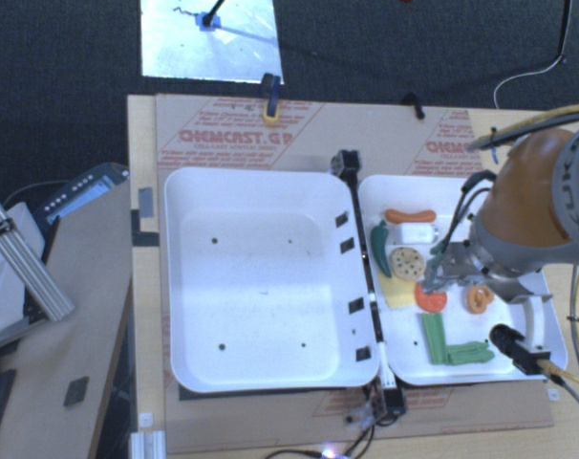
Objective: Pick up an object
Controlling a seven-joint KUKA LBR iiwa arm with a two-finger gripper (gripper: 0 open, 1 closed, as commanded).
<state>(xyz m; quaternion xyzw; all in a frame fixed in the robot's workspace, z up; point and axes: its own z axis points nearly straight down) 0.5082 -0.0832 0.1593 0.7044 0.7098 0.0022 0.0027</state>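
We see the arm point(533, 194) reaching in from the right over the right bin point(461, 376), w/ its gripper point(435, 273) low among the items there. Can't tell how the gripper stands, or whether anything sits in it.

Just below the gripper is a red tomato-like piece point(430, 300), touching or nearly so. Left of the gripper lies a round tan cracker-like disc point(405, 261), w/ a yellow piece point(398, 291) under it and a dark green pod point(379, 249) along the bin's left wall. Above sit a sausage point(410, 216) and a white block point(416, 234). An orange pretzel shape point(479, 299) is right of the tomato; a green L-shaped piece point(447, 342) is near the front.

The left bin point(261, 275) sits beside it.
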